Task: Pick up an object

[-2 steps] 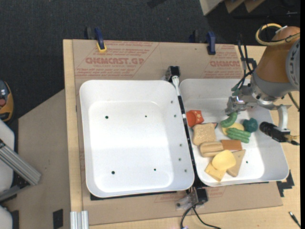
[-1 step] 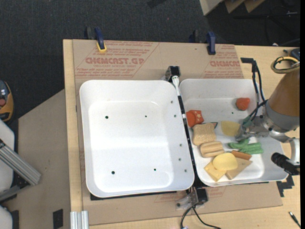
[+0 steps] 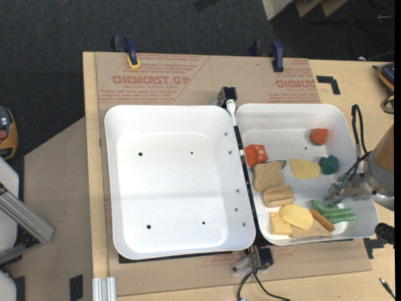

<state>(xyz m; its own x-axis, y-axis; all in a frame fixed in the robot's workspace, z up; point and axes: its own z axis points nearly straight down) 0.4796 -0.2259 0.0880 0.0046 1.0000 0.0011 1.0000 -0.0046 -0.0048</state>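
Camera view is showing a green bean-like piece (image 3: pixel 335 212) lying in the right bin (image 3: pixel 285 113), near its lower right corner, long axis running left to right beside an orange stick (image 3: pixel 322 220). The gripper (image 3: pixel 343 192) is hovering just above and slightly right of it; its state I cannot tell.

Red "CHEMCAST", perhaps "GP", printed twice on brown board (image 3: pixel 188 74)

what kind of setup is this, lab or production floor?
Likely a robotics lab test bench: two white bins on a clamped cardboard-covered board, toy food as grasp targets in the right one, cables trailing off the bench, and an arm's end effector reaching in.
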